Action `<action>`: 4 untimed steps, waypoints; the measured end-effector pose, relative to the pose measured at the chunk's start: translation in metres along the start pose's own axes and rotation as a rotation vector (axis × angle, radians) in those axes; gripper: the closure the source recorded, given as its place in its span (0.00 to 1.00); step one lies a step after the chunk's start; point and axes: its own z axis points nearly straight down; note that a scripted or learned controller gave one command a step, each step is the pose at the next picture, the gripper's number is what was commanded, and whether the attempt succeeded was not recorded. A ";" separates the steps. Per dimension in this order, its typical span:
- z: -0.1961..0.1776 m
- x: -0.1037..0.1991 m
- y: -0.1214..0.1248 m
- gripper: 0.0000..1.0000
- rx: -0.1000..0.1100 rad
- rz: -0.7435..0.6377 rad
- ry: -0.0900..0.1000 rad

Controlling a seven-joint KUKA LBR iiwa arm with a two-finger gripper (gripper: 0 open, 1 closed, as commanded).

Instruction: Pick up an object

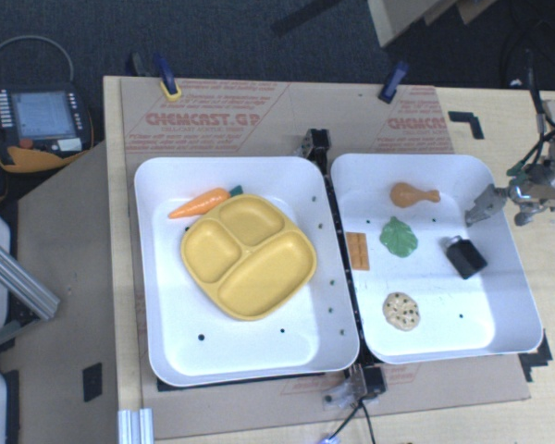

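Nearest the lens, along the front rim of the right bin (499, 340), sits a round cookie (401, 311) speckled with dark chips, lying flat toward the bin's front-left part. Behind it, around the middle of that bin, there's a green leafy piece (399, 238), and just to its left an orange rectangular block (356, 251) lies close against the bin's left wall. Up toward the back edge, a tan chicken drumstick (413, 194) rests with its bone end pointing right. Over by the right wall, a small black block (465, 256) lies tilted on the bin floor.

And here's the gripper (486, 206), coming in over the right bin's right rim, metal-grey, poised above the back-right part of the bin. It's near the black block but apart from it, and nothing sits between its fingers; whether they're spread or closed, that can't be told from this angle.

Across to the left bin (157, 276): a yellow divided plate (249, 256) with three compartments takes the centre, turned at an angle. A toy carrot (200, 203) lies just behind its back-left edge, green top pointing right, touching or almost touching the plate's rim.
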 end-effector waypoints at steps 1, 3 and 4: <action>-0.002 0.000 0.001 0.00 -0.005 -0.001 -0.001; 0.102 0.008 -0.002 0.00 0.003 -0.001 0.003; 0.125 0.009 -0.003 0.00 0.000 -0.002 0.002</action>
